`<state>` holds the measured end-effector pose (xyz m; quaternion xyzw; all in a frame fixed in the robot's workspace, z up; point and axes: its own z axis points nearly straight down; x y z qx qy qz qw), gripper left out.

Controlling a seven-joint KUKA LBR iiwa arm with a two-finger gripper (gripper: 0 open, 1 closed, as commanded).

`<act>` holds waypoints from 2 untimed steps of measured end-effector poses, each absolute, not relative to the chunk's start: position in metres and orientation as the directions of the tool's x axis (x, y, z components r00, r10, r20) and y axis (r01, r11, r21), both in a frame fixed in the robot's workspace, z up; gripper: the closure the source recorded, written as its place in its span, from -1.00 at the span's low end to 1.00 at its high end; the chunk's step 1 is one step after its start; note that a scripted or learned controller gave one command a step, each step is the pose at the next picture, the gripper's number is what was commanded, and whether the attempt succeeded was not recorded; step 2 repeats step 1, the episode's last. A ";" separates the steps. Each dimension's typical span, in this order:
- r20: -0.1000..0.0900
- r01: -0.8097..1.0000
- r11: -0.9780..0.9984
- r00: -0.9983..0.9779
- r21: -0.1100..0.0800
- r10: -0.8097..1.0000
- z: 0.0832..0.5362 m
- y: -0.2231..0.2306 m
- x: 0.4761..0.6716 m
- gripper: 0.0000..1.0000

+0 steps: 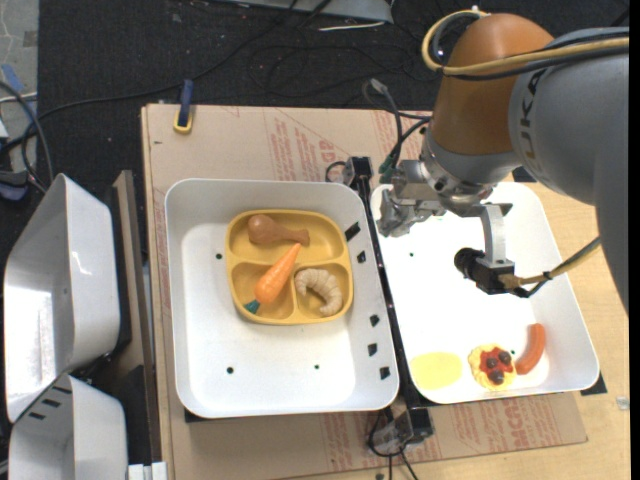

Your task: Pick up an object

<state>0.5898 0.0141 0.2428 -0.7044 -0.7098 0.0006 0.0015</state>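
Note:
My gripper (398,211) hangs over the upper left corner of the right bin (440,298), close to the wall between the two bins. Nothing shows held in it. In the left bin (195,268) a yellow divided plate (240,234) carries a brown drumstick (277,231), an orange carrot (277,275) and a pale shrimp (321,289). Along the front of the right bin lie a flat yellow disc (436,370), a small tart with berries (492,364) and a red-orange sausage (531,348), all well clear of the gripper.
The grey arm with its orange band (490,53) reaches in from the upper right over the right bin's back edge. White containers (55,278) stand to the left of the bench. Cables lie on the dark floor behind.

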 end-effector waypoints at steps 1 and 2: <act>0.001 1.000 0.007 -0.007 -0.003 1.000 0.229 0.061 0.575 1.00; 0.001 1.000 0.007 -0.007 -0.003 1.000 0.229 0.061 0.575 1.00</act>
